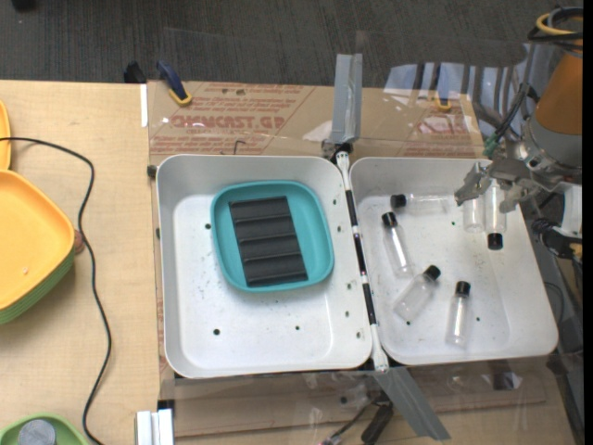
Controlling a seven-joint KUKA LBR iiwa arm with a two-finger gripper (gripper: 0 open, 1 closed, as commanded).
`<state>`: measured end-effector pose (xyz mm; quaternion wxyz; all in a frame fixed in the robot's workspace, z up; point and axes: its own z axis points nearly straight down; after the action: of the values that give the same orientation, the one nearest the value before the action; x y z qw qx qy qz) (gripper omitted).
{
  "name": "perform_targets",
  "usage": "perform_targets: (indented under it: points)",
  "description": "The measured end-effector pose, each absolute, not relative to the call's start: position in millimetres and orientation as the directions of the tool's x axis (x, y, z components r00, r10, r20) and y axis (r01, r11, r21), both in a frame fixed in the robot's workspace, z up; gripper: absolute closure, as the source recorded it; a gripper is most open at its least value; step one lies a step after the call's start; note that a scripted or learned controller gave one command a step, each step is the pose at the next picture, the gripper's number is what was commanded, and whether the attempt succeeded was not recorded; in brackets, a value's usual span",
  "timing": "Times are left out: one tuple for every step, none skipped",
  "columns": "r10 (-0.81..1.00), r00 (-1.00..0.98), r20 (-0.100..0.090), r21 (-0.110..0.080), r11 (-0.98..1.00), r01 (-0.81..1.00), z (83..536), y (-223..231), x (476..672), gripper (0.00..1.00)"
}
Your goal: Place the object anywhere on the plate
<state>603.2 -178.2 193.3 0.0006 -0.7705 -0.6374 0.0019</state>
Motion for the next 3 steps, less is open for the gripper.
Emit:
perform_targets:
  points:
    - [0.982, 0.188, -0.002, -0.002, -0.188, 0.982, 194, -178, 603.3, 0.0]
    - [0.97, 0.242, -0.002, -0.002, -0.242, 0.97, 300, -204, 599.2, 0.0]
    - [0.942, 0.336, -0.003, -0.003, -0.336, 0.942, 410, -212, 602.8, 0.0]
